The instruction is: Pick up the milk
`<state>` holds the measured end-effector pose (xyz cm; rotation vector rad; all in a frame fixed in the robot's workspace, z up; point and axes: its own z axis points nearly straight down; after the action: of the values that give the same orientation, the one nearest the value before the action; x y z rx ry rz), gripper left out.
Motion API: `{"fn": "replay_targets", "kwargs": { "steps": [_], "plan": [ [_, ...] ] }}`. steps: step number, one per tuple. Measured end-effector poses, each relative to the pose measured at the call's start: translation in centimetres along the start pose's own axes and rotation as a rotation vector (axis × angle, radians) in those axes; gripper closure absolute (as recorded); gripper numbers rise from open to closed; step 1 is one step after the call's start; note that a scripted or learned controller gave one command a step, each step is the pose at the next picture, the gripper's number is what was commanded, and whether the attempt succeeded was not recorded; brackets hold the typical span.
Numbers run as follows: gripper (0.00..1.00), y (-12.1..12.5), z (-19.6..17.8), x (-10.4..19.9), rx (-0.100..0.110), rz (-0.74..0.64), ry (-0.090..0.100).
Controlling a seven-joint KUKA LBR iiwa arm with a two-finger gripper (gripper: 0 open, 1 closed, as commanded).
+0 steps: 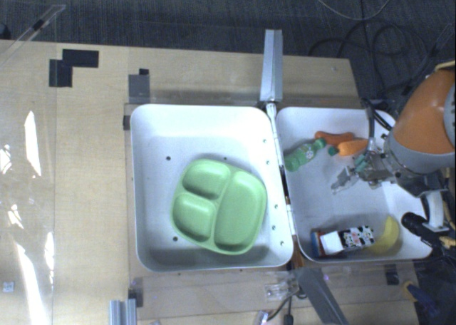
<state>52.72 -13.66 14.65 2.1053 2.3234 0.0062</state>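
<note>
Camera view: milk lies on its side by the right bin's near edge, next to a yellow item, untouched. Gripper hangs mid-bin, fingers slightly apart, holding nothing. Not started: reach, grasp and lift all remain.

Two shallow white bins side by side on a wooden bench. In the left bin, a green divided plate, lying near the middle. In the right bin: a green bottle near the dividing wall, an orange object just beside it, a milk carton lying on its side by the front wall, something yellow touching its right end. Above the right bin, the gripper, reaching in from the right, well apart from the carton.
</note>
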Motion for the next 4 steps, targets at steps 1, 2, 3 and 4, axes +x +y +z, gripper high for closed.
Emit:
{"fn": "replay_targets", "kwargs": {
  "steps": [1, 2, 3, 4],
  "plan": [
    [0.00, -2.6, -1.2, -0.8, 0.002, 0.066, 0.000],
    [0.00, -3.3, 5.7, 4.5, -0.006, -0.221, -0.002],
    [0.00, -3.6, 5.7, 0.7, -0.007, -0.443, -0.003],
    [1.00, -3.2, 4.4, 0.8, -0.016, -0.442, -0.006]
  ]
}}
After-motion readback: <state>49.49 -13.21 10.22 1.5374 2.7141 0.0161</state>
